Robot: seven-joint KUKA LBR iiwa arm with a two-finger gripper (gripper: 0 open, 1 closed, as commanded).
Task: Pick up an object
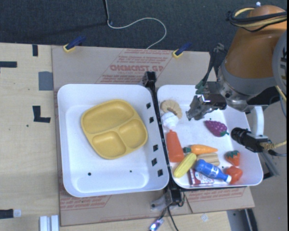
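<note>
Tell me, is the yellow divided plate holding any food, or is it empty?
Empty. The yellow plate in the left bin shows three bare compartments; the toy food lies in the right bin.

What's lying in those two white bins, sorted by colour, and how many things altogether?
Yellow: 2, the divided plate and the corn cob
Orange or red: 4, the bottle, the carrot, the strawberry and a red piece
Purple: 1, the grapes
Blue: 1, the blue bottle
Tan: 1, the pastry
Total: 9
</note>
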